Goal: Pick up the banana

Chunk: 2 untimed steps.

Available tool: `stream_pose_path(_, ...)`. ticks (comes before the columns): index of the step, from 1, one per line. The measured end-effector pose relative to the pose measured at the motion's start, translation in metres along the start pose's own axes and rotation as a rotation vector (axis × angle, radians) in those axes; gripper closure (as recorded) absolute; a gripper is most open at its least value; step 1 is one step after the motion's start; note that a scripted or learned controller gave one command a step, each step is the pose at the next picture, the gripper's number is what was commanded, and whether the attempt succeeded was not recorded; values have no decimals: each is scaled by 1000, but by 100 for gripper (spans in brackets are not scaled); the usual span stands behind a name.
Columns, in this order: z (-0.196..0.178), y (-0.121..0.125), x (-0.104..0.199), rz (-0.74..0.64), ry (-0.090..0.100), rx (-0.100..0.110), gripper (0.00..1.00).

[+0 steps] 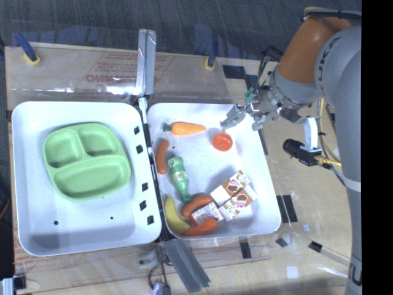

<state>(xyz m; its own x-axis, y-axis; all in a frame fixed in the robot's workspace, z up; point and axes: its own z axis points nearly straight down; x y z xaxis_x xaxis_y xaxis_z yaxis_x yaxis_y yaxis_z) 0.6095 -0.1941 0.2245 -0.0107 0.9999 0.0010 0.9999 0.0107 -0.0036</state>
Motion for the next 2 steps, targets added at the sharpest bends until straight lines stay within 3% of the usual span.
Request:
stream_pose_path(1, 49, 2, 17, 60, 0, 1, 0)
stream_pose_path(2, 70, -74, 99, 156, 0, 2, 0)
